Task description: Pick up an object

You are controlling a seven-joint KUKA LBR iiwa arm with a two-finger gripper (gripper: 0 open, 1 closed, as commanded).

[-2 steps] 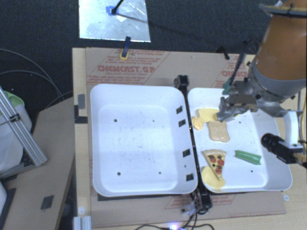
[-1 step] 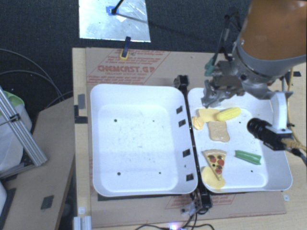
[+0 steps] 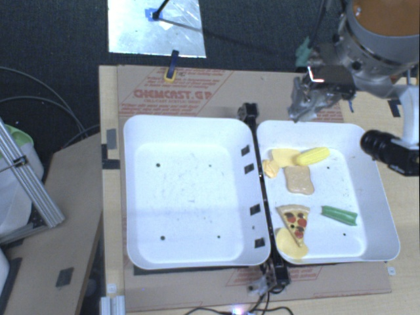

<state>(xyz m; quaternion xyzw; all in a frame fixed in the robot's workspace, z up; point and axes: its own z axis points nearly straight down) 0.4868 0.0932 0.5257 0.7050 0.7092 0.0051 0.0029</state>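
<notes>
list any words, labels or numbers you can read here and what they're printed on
"CHEMCAST GP": red print on the brown sheet under the bins, above the left bin; the first word is fairly clear, the last letters are less sure.
Smaller red lines above and below it: too blurred to read.
Red print on the same sheet along the near edge, below the right bin: too small and blurred to read.
</notes>
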